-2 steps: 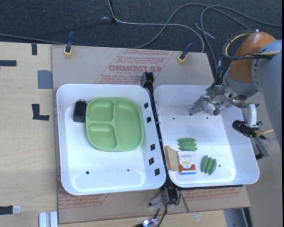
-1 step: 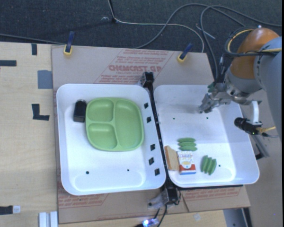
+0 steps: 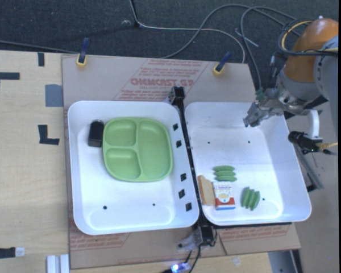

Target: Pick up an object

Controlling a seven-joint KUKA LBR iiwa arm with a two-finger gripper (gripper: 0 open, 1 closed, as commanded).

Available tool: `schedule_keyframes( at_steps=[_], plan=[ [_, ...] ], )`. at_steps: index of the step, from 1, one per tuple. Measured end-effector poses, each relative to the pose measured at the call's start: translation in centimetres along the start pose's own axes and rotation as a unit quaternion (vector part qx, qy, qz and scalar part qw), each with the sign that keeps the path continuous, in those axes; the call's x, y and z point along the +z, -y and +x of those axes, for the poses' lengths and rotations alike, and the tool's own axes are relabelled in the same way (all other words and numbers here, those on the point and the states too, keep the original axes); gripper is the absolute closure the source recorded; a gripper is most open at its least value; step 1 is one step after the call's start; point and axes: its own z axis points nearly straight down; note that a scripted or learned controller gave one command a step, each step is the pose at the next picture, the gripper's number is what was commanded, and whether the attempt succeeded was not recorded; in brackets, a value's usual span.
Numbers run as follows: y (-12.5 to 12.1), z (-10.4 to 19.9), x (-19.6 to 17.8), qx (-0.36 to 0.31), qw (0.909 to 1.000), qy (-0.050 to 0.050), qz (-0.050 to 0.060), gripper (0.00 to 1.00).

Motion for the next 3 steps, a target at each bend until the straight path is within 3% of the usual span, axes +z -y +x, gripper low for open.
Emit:
schedule_keyframes(
  at_steps=[2, 3],
  plan=[
    [-1.1, -0.5, -10.0, 0.0, 1.0, 0.0, 0.0, 1.0],
    [1.4, 3.8, -8.5, 0.0, 1.0, 0.0, 0.003, 1.0]
  ],
)
